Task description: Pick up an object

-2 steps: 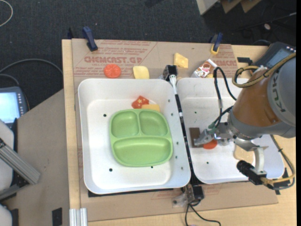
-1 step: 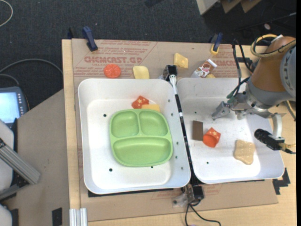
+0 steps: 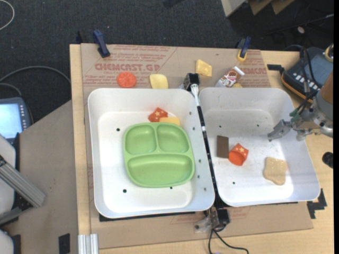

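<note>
The right bin (image 3: 249, 102) holds a dark brown block (image 3: 222, 146), a red-orange toy with a yellow star (image 3: 238, 154) and a flat beige piece (image 3: 276, 170). My gripper (image 3: 279, 130) hangs over the right side of this bin. It is up and to the right of the red-orange toy and above the beige piece, apart from both. Nothing shows in its grasp. In the left bin (image 3: 100, 142), a green divided plate (image 3: 158, 154) lies with a small red item (image 3: 157, 115) and a yellow item (image 3: 170, 121) at its far edge.
Behind the bins on the brown board lie an orange-red disc (image 3: 126, 79), a yellow piece (image 3: 158, 81), a yellow wedge (image 3: 203, 67) and a red-and-white packet (image 3: 230, 77). Blue clamps (image 3: 100, 42) hold the board's far edge. A black ridge (image 3: 201, 131) separates the bins.
</note>
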Controlling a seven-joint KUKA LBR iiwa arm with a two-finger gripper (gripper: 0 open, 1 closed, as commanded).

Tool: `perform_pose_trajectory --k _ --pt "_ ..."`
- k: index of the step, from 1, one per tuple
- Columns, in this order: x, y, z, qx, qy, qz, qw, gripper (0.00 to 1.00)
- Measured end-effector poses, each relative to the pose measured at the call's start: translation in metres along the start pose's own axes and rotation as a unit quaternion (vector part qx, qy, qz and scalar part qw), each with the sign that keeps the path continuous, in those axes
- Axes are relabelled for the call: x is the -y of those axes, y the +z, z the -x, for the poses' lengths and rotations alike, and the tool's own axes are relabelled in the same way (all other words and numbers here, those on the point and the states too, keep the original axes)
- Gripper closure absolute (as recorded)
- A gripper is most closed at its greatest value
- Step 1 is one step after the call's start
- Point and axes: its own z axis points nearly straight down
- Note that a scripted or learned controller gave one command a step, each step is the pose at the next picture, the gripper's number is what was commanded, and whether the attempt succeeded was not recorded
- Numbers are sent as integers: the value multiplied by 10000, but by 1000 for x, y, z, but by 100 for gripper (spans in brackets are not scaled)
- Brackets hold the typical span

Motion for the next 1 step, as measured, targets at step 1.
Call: perform_pose_trajectory --k 1 --pt "-56 38 -121 -62 -95 -10 9999 0"
